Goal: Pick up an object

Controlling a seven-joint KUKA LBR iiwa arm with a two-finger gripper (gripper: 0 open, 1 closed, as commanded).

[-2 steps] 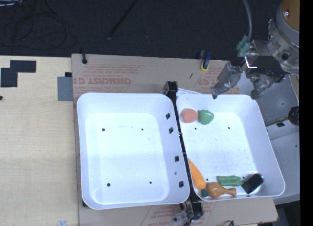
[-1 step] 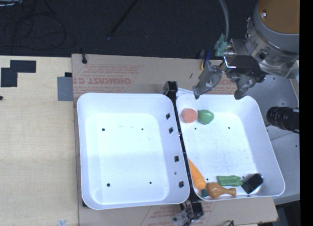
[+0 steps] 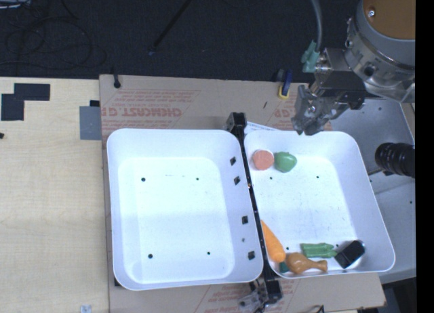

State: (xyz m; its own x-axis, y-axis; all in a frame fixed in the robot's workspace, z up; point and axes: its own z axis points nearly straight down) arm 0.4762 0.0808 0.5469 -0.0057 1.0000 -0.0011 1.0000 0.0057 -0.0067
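1. Two bins (image 3: 122,143) sit side by side; the right one holds every object.
2. Claw (image 3: 308,123) hovers at its far rim, holding nothing; open or shut is unclear.
3. Green ball (image 3: 285,162) lies just nearer and left, beside the pink ball (image 3: 262,160).

Smooth, slightly glossy white plastic in both bins: left bin (image 3: 129,169), right bin (image 3: 366,190). Matt brown cardboard sheet (image 3: 169,105) beneath, with printed red lettering. Pale wood-grain bench (image 3: 47,203), satin finish. Dull grey metal on the tool (image 3: 310,125). Smooth, toy-like plastic on the orange carrot (image 3: 272,242), green piece (image 3: 285,162) and pink ball (image 3: 262,160).
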